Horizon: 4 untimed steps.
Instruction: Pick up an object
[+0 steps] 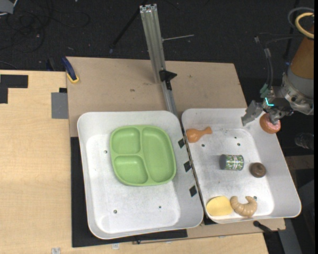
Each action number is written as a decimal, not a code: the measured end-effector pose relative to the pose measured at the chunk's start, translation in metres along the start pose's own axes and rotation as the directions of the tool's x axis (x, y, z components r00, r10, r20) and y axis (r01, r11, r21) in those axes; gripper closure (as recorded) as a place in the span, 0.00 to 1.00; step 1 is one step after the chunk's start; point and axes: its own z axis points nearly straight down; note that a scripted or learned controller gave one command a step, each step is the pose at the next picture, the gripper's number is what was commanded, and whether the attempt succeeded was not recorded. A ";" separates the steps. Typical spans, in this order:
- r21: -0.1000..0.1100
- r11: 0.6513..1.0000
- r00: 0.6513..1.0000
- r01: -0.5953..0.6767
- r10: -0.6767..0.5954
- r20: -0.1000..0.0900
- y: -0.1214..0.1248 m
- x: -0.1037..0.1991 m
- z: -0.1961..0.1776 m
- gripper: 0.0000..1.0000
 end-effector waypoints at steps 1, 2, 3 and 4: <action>-0.005 1.000 1.000 0.001 -0.001 0.001 0.001 0.000 -0.002 0.00; 0.001 1.000 1.000 -0.001 0.001 -0.001 -0.005 0.007 0.046 0.00; 0.000 1.000 1.000 0.000 0.000 0.000 -0.008 0.001 0.092 0.00; 0.003 1.000 1.000 0.000 0.000 -0.002 -0.015 0.008 0.153 0.00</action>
